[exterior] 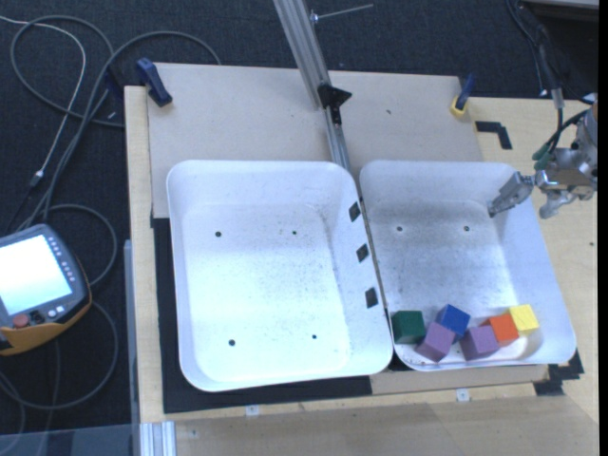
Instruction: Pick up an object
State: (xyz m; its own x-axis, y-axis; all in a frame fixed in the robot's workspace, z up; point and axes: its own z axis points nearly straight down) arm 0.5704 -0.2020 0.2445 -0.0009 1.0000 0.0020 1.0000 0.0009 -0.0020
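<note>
Hovering over the right bin's (532, 255) far right corner, the claw (528, 200) has its fingers spread apart and carries nothing. Along that bin's near edge lie the blocks, well apart from the claw: green (409, 327), blue (454, 318), two purple (437, 340), orange (503, 328) and yellow (523, 318).

Teach pendant (36, 283) left of bench; blue clamp (153, 81) at corner
</note>
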